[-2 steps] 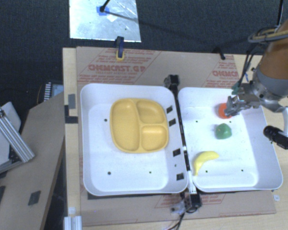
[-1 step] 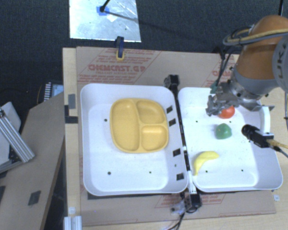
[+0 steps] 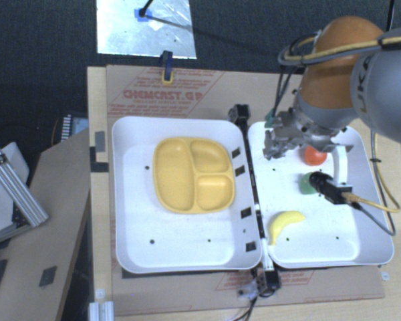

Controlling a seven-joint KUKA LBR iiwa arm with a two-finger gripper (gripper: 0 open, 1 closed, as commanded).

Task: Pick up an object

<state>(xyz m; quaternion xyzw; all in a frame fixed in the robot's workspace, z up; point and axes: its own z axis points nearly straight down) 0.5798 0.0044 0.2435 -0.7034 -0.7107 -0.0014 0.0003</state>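
Arm reaching over the right bin.
The gripper is hovering near the orange ball; cannot tell its opening; banana lying nearby.

The plate lies in the left bin; in the right bin, the banana lies nearest, the ball behind, the gripper to its left
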